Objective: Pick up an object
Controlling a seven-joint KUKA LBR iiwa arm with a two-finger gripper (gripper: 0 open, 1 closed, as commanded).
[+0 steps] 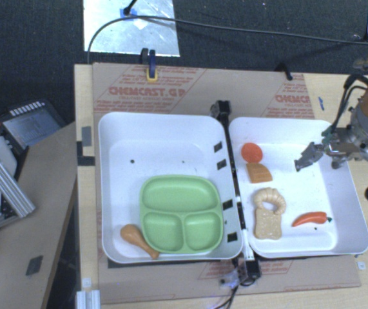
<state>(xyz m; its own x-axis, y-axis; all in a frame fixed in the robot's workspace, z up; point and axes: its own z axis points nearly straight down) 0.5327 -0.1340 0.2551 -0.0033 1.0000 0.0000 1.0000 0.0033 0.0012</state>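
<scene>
Over the right bin (348,201), the gripper (307,158) hangs above bare white floor with nothing visibly in it, finger state not discernible, while the orange ball (252,152), tan wedge (259,172), croissant (270,199), bread slice (267,224) and chili pepper (310,219) lie apart from it.

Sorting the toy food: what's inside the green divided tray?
The green divided tray shows three bare compartments. A drumstick lies outside, touching its lower-left edge. Whatever is under the tray is covered.
</scene>
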